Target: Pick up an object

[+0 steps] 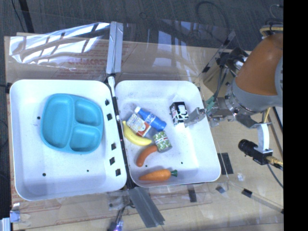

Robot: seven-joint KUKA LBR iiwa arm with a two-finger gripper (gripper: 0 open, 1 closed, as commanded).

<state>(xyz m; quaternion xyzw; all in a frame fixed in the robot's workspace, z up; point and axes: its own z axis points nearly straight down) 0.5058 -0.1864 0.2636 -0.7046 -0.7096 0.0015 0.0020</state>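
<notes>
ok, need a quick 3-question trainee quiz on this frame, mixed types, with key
1. True or false: the blue tray lies in the left bin.
2. Which item lies nearest the right bin's front rim? A banana B carrot C sausage
3. Fill in: the gripper sits beside the black-and-white ____.

Key: 1 true; 2 B; 3 box

blue divided plate [72, 123] (three compartments), left bin [19, 143]

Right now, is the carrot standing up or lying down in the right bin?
Lying down. The carrot rests flat along the right bin's near wall, green top pointing right.
</notes>
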